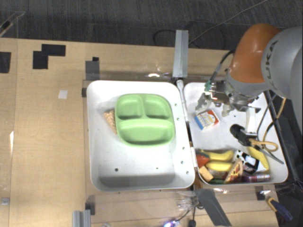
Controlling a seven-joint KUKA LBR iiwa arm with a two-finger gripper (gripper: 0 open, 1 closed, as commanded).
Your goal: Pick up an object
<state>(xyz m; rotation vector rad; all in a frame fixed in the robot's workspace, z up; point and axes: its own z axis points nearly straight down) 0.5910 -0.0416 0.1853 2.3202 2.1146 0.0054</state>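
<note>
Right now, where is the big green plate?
The green plate lies in the left bin, toward its back. A small tan thing peeks out beside its left edge, and the divider between the two bins runs along its right.

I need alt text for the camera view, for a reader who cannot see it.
A grey arm's gripper hangs over the right white bin, just above a small blue-and-white carton; bananas and other small items lie along that bin's near edge. The left bin holds a green divided tray.

Matt green plastic tray point(143, 119), smooth white plastic bins point(102, 164), pale wood-look bench point(42, 141), glossy orange arm band point(251, 53)
</note>
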